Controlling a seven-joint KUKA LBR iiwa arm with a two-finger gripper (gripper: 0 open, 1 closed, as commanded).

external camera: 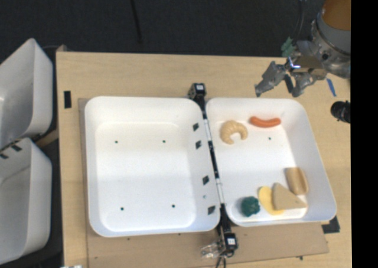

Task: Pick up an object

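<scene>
The gripper hung above the bench just past the far rim of the right bin, near that bin's far right corner. Its two fingers were spread apart, one reaching out to the left and the other pointing down toward the bin rim, and nothing sat between them. The arm rose from it toward the upper right, its orange band at the frame's top corner.

The nearest pieces to the gripper lay inside the right bin, below it in the view. A red sausage rested close to the far wall, a little toward the bin's middle from the gripper and apart from it. Just to the left of the sausage sat a pale croissant, curled with its ends pointing toward the near side.

The other things were gathered at the near right corner of the same bin, well apart from the gripper: a tan bread roll, a beige wedge lying partly over a yellow disc, and a small dark green lump just left of the disc.

The left bin sat beside the right one, their rims joined along the middle by black clips.
</scene>
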